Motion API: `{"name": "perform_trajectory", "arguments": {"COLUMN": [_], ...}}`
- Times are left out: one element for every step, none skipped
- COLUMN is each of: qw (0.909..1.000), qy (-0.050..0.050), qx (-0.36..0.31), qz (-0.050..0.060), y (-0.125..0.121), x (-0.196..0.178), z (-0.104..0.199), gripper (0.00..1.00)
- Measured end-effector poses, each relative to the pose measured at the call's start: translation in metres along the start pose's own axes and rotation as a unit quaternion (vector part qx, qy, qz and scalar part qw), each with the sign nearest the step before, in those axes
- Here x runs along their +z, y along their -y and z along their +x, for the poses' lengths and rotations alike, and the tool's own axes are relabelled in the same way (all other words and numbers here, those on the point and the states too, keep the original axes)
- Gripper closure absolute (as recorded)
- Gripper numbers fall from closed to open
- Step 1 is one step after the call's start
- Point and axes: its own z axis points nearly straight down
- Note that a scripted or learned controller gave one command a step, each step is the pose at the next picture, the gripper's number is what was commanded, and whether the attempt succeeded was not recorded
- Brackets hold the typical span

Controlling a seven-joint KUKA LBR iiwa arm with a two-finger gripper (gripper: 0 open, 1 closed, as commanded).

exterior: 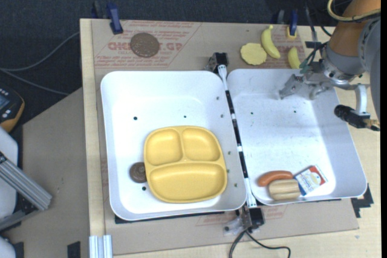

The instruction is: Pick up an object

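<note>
the toy hot dog near the right bin's front looked light, rigid, graspable across its middle; the tool's state i cannot tell.

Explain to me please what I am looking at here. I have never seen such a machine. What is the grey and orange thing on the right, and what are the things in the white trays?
One camera looks down at a slant on a bench. The grey and orange thing is a robot arm; its gripper hangs over the far end of the right bin, with nothing visible between its fingers. That bin holds a toy hot dog and a small packet at its near edge. The left bin holds a yellow divided plate with a brown disc beside it. On the cardboard behind the bins lie toy bananas, a yellow piece and another brown disc.
</note>
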Motion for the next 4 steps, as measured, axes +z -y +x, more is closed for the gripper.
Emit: {"name": "perform_trajectory", "arguments": {"qw": [1.0, 1.0, 1.0, 1.0], "qy": [0.003, 0.002, 0.003, 0.004], "qx": [-0.002, -0.001, 0.002, -0.002], "qz": [0.001, 0.002, 0.003, -0.002], "y": [0.041, 0.1, 0.192, 0.186], "x": [0.001, 0.002, 0.002, -0.009], "z": [0.025, 0.043, -0.01, -0.006], "gripper": [0.0, 0.0, 0.0, 1.0]}}
